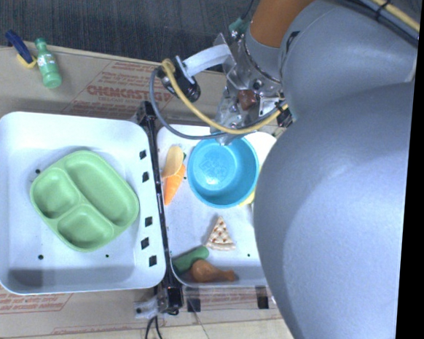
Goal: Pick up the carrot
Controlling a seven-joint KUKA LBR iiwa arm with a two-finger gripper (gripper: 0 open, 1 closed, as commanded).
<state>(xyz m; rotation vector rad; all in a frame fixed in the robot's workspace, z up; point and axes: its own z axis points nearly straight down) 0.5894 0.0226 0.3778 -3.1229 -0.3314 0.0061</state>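
Orange carrot (171, 189) lies at the left edge of the right bin (192, 233), untouched.
Gripper (230, 130) hangs over the far rim of the blue bowl (222, 172), well apart from the carrot; whether it is released or clenched I cannot tell. A pale yellow piece (173, 160) touches the carrot's far end. Nearer sit a pizza slice (220, 234), a green vegetable (190, 258) and a brown drumstick (210, 273). The left bin (15, 259) holds a green divided plate (85, 199).

carrot (171, 187) | orange, tapered | lying flat, tip toward the viewer | right bin, by left wall
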